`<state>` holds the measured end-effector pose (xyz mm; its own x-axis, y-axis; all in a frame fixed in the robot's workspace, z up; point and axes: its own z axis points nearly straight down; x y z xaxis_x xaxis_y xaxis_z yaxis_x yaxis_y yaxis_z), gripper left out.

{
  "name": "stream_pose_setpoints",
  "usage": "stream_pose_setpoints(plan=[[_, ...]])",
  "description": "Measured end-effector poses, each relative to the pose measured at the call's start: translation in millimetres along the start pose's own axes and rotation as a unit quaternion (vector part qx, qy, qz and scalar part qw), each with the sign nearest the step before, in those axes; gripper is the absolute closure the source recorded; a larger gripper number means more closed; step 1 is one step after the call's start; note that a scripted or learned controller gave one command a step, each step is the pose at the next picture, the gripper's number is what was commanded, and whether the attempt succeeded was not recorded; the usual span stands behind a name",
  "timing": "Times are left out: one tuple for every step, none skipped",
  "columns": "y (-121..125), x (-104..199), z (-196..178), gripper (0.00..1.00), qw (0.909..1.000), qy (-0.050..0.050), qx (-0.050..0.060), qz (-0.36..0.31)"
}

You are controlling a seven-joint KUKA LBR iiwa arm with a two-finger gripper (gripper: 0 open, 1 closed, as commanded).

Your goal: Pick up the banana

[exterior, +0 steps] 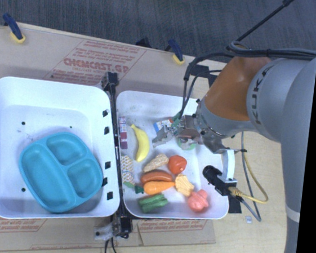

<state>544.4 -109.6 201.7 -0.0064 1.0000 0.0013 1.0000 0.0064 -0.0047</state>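
Note:
The yellow banana [141, 142] lies in the right bin [149, 102], near its left wall, pointing roughly front to back. My gripper [175, 132] hangs over the middle of the same bin, to the right of the banana and apart from it. The grey arm with its orange band comes in from the right and covers the bin's right side. Nothing shows between the gripper and the banana.
Toy foods crowd the right bin's front: a tomato [177, 164], a hot dog [156, 177], a carrot [158, 187], a green pepper [153, 202], a pink piece [198, 201]. A blue divided plate [61, 170] lies in the left bin [13, 101].

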Motion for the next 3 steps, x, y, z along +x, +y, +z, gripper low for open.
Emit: stream_pose_setpoints(plan=[[-11.0,12.3,71.9,0.0,0.9967,0.0,0.0,-0.081],[29.4,11.5,110.4,0.0,0.9945,-0.001,-0.001,-0.105],[29.6,11.2,100.1,1.0,0.9942,-0.001,0.0,-0.108]])
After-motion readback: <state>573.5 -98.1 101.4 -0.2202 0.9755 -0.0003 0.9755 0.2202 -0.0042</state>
